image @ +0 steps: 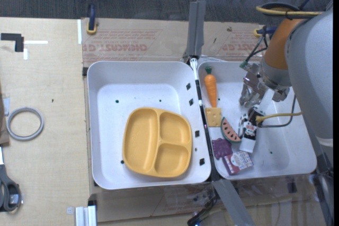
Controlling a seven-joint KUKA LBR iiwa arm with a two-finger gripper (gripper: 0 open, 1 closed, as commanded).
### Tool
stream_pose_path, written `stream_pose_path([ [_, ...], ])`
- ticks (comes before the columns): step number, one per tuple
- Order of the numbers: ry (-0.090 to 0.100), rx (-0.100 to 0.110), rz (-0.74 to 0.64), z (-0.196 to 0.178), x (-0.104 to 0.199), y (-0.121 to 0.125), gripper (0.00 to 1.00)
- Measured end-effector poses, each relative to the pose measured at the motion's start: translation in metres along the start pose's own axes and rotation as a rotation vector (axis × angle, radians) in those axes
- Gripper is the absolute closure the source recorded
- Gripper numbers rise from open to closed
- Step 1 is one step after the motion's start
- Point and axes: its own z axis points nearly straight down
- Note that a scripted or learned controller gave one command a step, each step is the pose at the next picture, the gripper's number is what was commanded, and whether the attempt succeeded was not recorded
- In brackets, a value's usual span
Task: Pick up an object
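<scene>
Plate [157,141] sits flat in the middle of the left bin [135,87]. It's yellow with three sections, looks like stiff, light plastic. I'd skip it: it's wide and low, and the only place to pinch is the thin rim, which is probably slick.

The better candidates are in the right bin [280,148], bunched along its left wall.

- The carrot [211,90] is at the far end, lying lengthwise next to the divider. It looks like a light, hard toy. I'd grab it across the fat orange middle, not the tapered tip, since a round body can roll out of a pinch.
- The cheese slice [213,116] is right below the carrot. It's flat and thin, so hard to get under.
- The watermelon slice [229,130] is just beside the cheese. It's a wedge, so squeezing the flat faces should hold.
- A purple piece [221,146] is nearer the front. I can't tell what it is, and it might be soft.
- A small packet [237,161] touches the purple piece at the front edge. It's probably light card and could crush.

The gripper [252,99] hangs over the right bin, a little right of the carrot and cheese. As far as I can see it's spread apart with nothing in it. The carrot or the watermelon would be my call from there.
</scene>
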Motion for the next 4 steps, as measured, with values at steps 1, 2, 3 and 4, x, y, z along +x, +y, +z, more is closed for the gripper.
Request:
stream_pose_path([
  [1,0.002,-0.002,0.285,-0.002,0.028,0.036,0.0],
  [2,0.0,0.001,0.738,0.0,0.019,0.024,0.0],
  [3,0.001,0.0,0.658,-0.02,-0.011,0.032,0.0],
  [4,0.002,0.002,0.666,0.0,0.015,-0.019,0.0],
])
